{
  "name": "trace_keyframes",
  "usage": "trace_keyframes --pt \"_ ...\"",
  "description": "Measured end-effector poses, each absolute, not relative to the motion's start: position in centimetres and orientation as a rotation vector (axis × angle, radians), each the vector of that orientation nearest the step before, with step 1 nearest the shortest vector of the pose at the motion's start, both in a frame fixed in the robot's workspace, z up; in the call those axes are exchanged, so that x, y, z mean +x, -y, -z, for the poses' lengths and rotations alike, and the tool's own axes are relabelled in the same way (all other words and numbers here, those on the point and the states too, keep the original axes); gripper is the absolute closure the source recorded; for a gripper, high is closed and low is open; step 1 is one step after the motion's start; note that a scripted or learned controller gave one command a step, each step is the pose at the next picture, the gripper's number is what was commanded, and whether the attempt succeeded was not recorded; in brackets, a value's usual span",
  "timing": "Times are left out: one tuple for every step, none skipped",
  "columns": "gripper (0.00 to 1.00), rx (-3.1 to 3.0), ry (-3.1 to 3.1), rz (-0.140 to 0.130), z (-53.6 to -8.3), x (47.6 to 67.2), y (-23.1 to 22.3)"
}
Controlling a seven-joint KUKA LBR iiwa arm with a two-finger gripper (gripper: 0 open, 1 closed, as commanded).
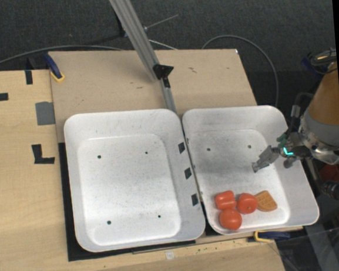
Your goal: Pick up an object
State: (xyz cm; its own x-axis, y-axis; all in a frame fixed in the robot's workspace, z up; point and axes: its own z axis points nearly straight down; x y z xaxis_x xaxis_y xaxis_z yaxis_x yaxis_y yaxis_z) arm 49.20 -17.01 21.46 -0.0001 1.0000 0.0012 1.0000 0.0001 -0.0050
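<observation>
And here's the arm (pixel 324 112) reaching in from the right, its pincer (pixel 265 160) hanging over the right bin (pixel 227 121), near that bin's right wall. Whether the pincer is spread or closed I cannot tell from this angle; nothing is visibly caught in it. It sits a little way off from the targets, toward the far side of them, so my read is that it is lining up for a descent, not grasping yet.

Down in the near part of that right bin, the candidates are bunched together: three small red tomato-like pieces (pixel 225 201), touching one another, and just to their right an orange-brown wedge (pixel 265 201), touching or nearly touching the closest red one. That tight cluster could make a clean pick awkward, with neighbours likely to get nudged.

The left bin (pixel 121 124) has only speckled white floor to offer. Both bins sit side by side on the desk (pixel 15 128), edges meeting in the middle.
</observation>
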Motion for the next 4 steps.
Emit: trace_keyframes --pt "0.00 -2.219 2.222 -0.001 -21.6 49.3 17.0" --pt "0.00 -2.218 2.218 -0.006 -17.2 49.3 17.3" --pt "0.00 -2.216 2.216 -0.007 -10.8 48.8 17.4" --pt "0.00 -2.221 2.222 -0.002 -8.9 48.8 17.4"
